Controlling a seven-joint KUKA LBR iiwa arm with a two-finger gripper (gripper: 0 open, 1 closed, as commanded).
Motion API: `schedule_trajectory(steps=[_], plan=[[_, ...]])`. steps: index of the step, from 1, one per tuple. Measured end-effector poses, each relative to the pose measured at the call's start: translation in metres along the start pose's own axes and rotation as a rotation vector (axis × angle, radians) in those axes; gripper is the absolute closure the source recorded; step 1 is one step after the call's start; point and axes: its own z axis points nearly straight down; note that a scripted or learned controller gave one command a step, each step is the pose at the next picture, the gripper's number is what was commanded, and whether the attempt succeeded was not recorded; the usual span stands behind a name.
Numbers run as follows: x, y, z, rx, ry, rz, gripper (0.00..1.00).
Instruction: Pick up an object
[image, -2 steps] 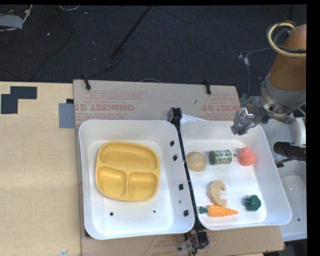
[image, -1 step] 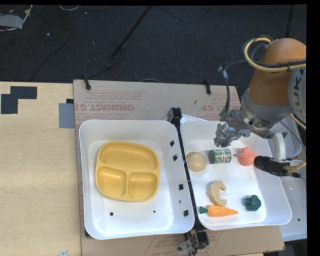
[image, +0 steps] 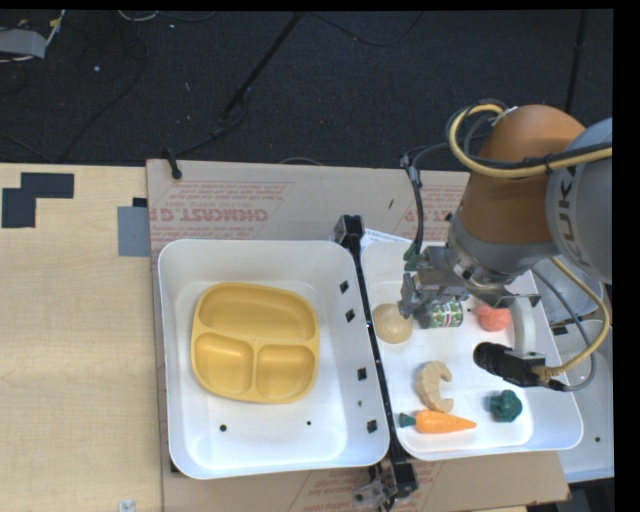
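The gripper hangs low over the far left part of the right bin, reaching in from the right side of the view; whether it is spread or pressed together I cannot tell, since its own dark body hides that. A small green can lies directly at the gripper's near edge, partly under it; whether the two touch cannot be told. The can lies on its side, with its long axis roughly left to right across the view and a paler end toward the right.

Just left of the can, close to the wall between the bins, sits one round beige ball; just right of the can lies one pink lump. Nearer the camera lies one pale curved piece, arched with its hollow side to the left; near it, by the front rim, lies one toy carrot, long axis left to right, green stub to the left and tip to the right. One teal lump sits to the carrot's right, apart from it; that makes six loose things in this bin, one of each.

The left bin holds one yellow divided plate with three compartments, lying flat, well apart from the gripper.
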Motion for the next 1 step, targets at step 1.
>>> schedule_trajectory(steps=[1], plan=[[0.0414, -0.0253, 0.0162, 0.001, 0.0, -0.001, 1.0]])
